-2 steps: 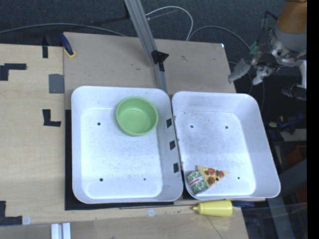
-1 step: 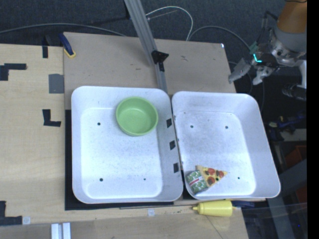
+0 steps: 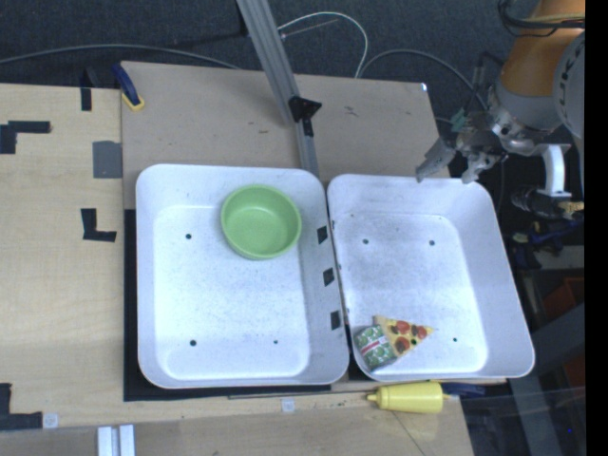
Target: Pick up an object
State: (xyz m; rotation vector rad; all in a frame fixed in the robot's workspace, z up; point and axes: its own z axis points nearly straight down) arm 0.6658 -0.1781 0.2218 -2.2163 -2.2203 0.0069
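Hovering above the right white bin's (image 3: 503,283) far corner, my fingers (image 3: 448,169) are standing apart, empty; I'm eyeing the flat toy pizza slice (image 3: 407,332) lying well apart, at the near-left corner.

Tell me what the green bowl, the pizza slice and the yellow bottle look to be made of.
Green bowl: likely plastic, one even matte pale green with soft highlights. Pizza slice: probably a moulded plastic or rubber toy, with flat bright painted toppings. Yellow bottle: seemingly smooth squeezable plastic in one uniform colour; too small to say more.
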